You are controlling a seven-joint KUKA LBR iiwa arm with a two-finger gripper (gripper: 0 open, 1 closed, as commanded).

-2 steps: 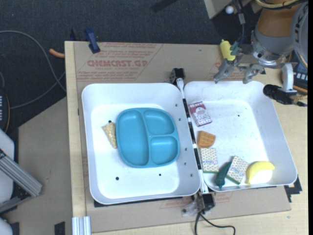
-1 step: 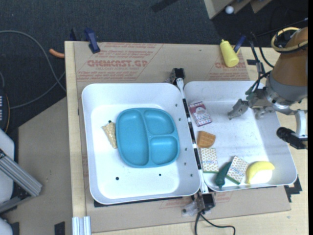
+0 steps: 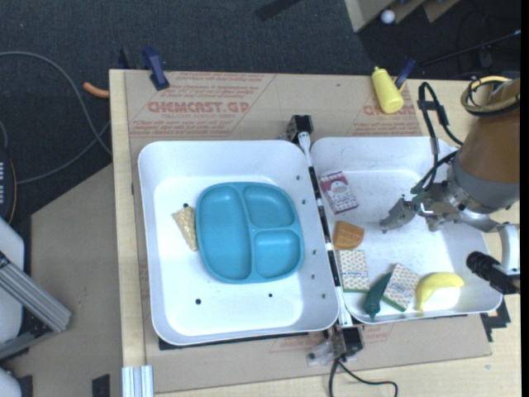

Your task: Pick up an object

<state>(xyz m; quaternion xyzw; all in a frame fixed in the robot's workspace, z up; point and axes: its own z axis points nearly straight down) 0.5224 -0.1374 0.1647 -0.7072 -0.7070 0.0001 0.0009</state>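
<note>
Clutter fills my right bin (image 3: 388,151): a red packet (image 3: 337,192), orange piece (image 3: 348,236), two cracker packs (image 3: 355,269), green tool (image 3: 378,294) and yellow banana (image 3: 436,289). My gripper (image 3: 395,217) hangs low over bare floor among them, arm angled in; my fingers' spacing I cannot tell.

A robotics laboratory workcell. Two shallow white bins (image 3: 157,180) sit side by side on a counter (image 3: 207,106) lined with printed cardboard and fixed by clamps (image 3: 154,69). Loose cables (image 3: 50,73) trail over dark carpet (image 3: 190,15).
</note>
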